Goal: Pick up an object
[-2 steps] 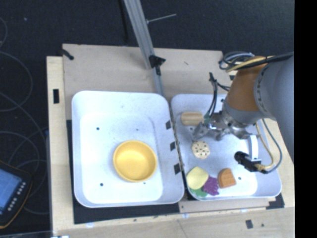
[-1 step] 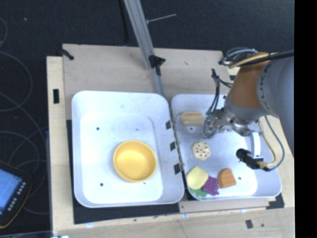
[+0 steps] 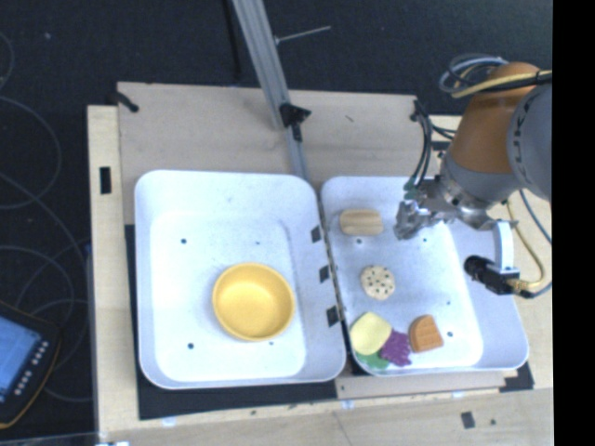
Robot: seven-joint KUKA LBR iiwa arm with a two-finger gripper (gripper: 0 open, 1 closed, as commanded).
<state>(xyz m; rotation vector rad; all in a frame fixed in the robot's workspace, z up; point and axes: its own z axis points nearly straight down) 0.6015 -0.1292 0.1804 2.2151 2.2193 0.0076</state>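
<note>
Nothing lifted yet: my gripper [image 3: 410,219] hangs low over the right bin [image 3: 465,249], and I cannot tell how it is set.

The bread roll [image 3: 360,222], my likeliest pick, lies just to my gripper's left, apart from it, long axis running left-right toward me. The cookie [image 3: 377,282] lies below-left; reaching and closing remain.

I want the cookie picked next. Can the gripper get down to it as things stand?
Probably yes: the gripper hangs over the right bin, and the cookie lies apart from the other items, nothing above it.
</note>
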